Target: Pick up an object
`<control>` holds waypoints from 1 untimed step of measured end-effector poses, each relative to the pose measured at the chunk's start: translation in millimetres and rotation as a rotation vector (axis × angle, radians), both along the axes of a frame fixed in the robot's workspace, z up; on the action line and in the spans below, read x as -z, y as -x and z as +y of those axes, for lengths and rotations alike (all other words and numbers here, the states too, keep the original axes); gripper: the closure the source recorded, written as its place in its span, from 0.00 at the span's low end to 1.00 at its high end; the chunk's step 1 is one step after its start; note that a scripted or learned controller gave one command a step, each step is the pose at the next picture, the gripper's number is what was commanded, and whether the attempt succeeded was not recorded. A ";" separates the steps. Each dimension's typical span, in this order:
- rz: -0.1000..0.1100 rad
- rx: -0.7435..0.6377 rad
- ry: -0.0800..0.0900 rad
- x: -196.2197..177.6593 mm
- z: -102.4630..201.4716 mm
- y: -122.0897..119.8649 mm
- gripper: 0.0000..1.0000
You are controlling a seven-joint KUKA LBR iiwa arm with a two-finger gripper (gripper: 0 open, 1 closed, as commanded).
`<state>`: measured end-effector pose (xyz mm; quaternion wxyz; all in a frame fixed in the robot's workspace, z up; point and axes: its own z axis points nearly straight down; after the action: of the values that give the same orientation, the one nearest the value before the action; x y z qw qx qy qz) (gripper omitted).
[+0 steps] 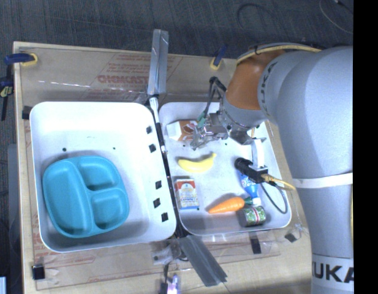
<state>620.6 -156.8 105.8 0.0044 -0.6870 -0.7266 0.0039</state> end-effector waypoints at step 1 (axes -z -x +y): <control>0.000 0.000 0.000 0.0 0.1 0.0 0.00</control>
<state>620.6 -156.8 105.8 0.0043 -0.6869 -0.7268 0.0040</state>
